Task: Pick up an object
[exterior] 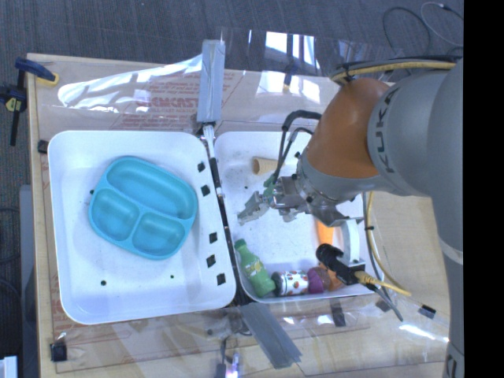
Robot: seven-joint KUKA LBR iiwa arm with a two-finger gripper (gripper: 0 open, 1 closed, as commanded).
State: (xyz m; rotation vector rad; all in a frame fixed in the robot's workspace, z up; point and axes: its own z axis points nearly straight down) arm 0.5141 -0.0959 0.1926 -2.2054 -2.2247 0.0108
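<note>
Well, the gripper [250, 209] sits over the bare white floor of the right bin [236, 150], its tip pointing toward the divider between the bins. Whether it is spread or closed cannot be made out, and no object can be seen caught in it. Closest to it, just beyond toward the bin's far wall, lies a small tan cylinder [264, 164] on its side. Toward the near wall, apart from the tip, a green bottle [253, 267] lies tilted, with a red-and-white can [293, 283] beside it and a purple item [317, 278] next along. An orange item [325, 232] shows behind the wrist. Farther out, across the divider, a blue divided plate [142, 207] lies in the left bin [67, 235].
</note>
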